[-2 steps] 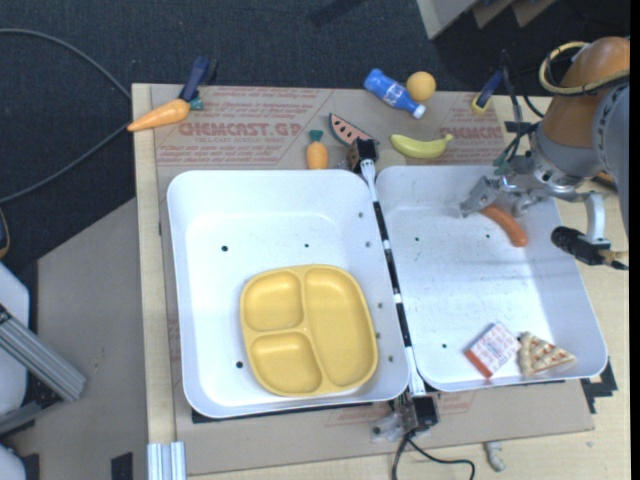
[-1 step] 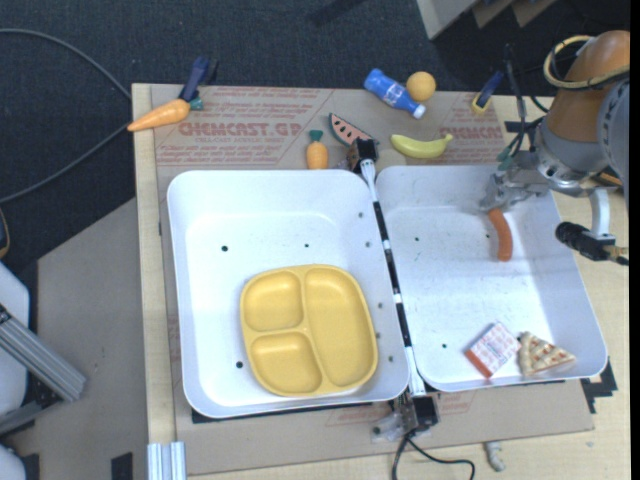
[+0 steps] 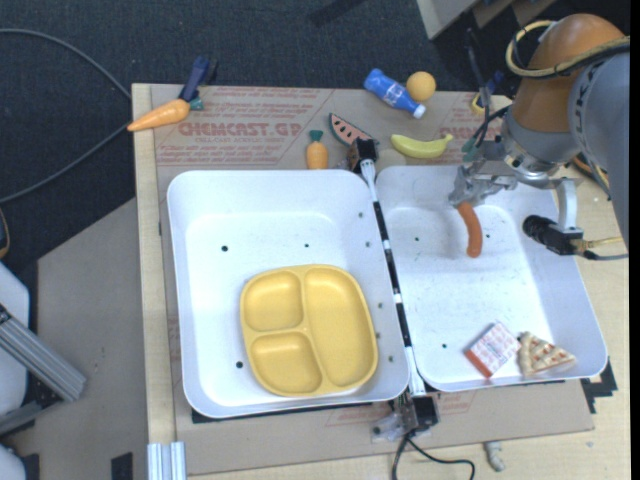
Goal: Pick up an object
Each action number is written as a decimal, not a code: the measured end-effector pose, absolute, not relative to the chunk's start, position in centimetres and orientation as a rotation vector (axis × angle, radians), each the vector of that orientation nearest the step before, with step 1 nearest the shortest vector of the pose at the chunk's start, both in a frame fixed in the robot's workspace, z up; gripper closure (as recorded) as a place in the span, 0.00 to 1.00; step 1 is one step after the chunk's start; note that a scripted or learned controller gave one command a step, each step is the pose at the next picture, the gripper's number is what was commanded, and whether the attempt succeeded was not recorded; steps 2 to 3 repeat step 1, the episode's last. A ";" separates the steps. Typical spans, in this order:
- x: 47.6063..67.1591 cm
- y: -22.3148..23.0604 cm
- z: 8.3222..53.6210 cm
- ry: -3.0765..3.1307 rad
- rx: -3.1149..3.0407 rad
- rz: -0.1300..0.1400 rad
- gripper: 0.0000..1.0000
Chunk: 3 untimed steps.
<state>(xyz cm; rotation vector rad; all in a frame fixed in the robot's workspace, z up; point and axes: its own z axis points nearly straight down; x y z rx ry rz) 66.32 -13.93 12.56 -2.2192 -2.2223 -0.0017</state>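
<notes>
Dark carpet around a cardboard-topped table (image 3: 250, 128) bearing two shallow white bins. Grey jaws (image 3: 470, 194) lowered into the right bin (image 3: 560, 298), seemingly clenched on the upper end of an orange sausage-shaped toy (image 3: 472, 232). Yellow divided plastic plate (image 3: 308, 328) in the left bin (image 3: 200, 268).

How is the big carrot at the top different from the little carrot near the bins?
The big carrot lies on its side on the cardboard, pointing left; the little carrot stands upright just behind the left bin. The big carrot is long and tapered; the little carrot is short and stubby. Both are orange with green tops and sit outside the bins.
</notes>
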 end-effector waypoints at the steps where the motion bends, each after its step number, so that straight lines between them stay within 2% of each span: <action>1: 62.2 -7.0 18.5 -2.222 -2.219 -0.001 1.00; 3: 62.2 -7.0 18.5 -2.222 -2.219 -0.001 1.00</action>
